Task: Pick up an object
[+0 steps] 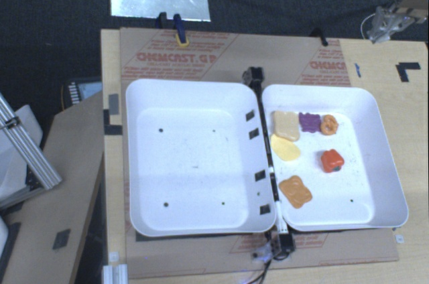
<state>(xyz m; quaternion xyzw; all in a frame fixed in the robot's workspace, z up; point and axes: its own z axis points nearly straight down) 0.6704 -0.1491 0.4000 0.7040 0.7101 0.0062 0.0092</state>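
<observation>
Right bin (375,142): red pepper toy (332,160), likely light, stiff, slick; grip across its body. Hand (389,18) parked top right; opening cannot be told.

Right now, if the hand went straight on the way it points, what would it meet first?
Probably the dark surface behind the bench, not the right bin; the hand hangs beyond it, though depth is unclear.

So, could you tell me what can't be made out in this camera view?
- Gripper: cut off by the top right edge; finger state unreadable.
- Purple item and small orange item in the right bin: too small to identify.
- Bench lettering: blurred.
</observation>
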